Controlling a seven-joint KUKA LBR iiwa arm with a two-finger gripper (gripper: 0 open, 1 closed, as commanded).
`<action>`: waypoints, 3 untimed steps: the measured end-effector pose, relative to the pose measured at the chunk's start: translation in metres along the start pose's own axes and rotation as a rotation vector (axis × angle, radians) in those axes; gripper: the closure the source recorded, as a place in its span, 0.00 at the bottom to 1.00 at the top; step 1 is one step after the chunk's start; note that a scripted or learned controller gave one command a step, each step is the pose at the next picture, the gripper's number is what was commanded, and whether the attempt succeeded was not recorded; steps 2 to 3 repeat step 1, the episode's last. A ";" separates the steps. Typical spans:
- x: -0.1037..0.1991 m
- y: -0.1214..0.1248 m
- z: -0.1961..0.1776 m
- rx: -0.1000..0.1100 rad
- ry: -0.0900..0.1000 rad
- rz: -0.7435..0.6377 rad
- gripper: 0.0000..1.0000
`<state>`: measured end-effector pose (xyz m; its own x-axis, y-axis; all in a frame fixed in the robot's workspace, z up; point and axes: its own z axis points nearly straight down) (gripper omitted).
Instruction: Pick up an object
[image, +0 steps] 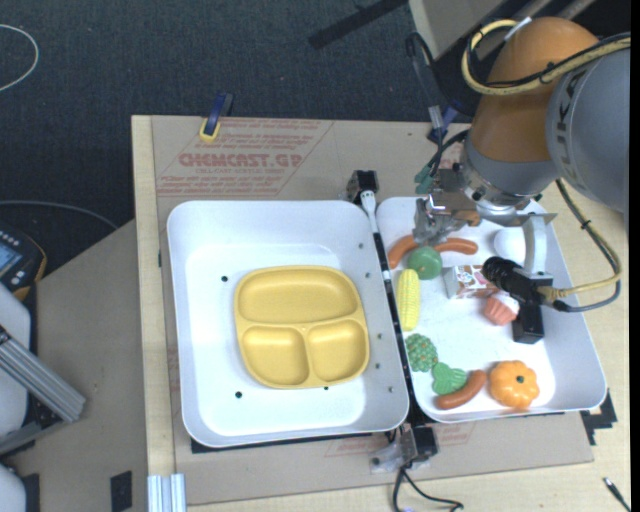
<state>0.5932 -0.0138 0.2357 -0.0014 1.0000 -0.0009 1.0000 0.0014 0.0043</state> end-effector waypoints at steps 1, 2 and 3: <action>-0.005 -0.010 0.005 0.008 0.001 0.002 1.00; -0.005 -0.010 0.005 0.008 0.001 0.002 1.00; -0.005 -0.010 0.005 0.008 0.001 0.002 1.00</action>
